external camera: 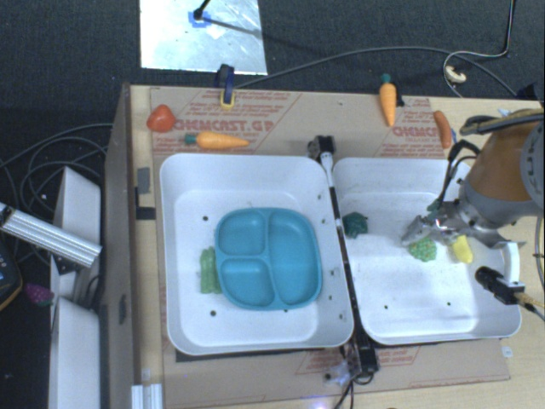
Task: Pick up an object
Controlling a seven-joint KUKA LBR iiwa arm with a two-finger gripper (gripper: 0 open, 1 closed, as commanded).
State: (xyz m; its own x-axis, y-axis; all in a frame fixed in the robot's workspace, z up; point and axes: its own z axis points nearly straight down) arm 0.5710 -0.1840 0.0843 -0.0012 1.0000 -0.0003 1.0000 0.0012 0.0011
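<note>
Now we're down low in the right bin (400, 326), with the gripper (430, 228) hovering right over a small light green piece (421, 249) near that bin's right wall. A yellow piece (461, 249) lies just beside the green one, on the side nearer the arm (502, 181). How wide the claw stands we cannot tell; the metal at the tip blurs into the green piece, and we see nothing clearly clamped between the tips, so we won't call it a hold.

Over by the bin's left wall sits a darker green piece (353, 224), well apart from the action. In the left bin (183, 228) we've got a blue divided plate (268, 258) near the middle, with a pale green strip (209, 271) touching its left edge. Along the bench's far edge lie two carrots (217, 141), (388, 102), a red tomato-like thing (161, 118) and an orange stick (443, 129).

What could go wrong? We reckon the two close neighbours are the trouble: the claw may catch the yellow piece along with the green one, or nudge one aside and close on nothing. The green piece looks small and lumpy, so it could squirt out as the tips close. And the bin wall is near, which may leave little room on that side.
</note>
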